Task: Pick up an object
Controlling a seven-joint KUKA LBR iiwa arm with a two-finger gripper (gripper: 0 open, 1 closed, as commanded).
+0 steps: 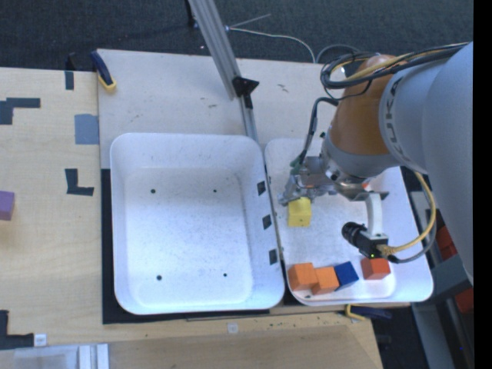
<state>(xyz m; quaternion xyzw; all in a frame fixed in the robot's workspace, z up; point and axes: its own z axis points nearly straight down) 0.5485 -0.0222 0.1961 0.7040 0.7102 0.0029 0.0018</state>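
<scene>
A small yellow block (300, 212), matte and roughly cube-shaped, sits in the right bin (411, 283), near that bin's left wall and directly under the gripper (298, 193). The bin is shallow white plastic with rounded corners, its floor lightly speckled. Along its near edge lie two orange blocks (314, 277) side by side, a blue block (347, 273) touching them, and a red block (376, 268) with a small green spot on top, just to the right. The left bin (184, 221), of the same white plastic, shows dark specks and four small dots on its floor. Both rest on the pale wooden counter (46, 229), where a purple block (6, 204) lies at the far left. A slanted metal bar (219, 41) crosses the top. The grey arm (430, 98) bends in from the right, wrist pointed down; the fingers seem to be clamped on the yellow block's top, though the view is too cluttered to be sure.
</scene>
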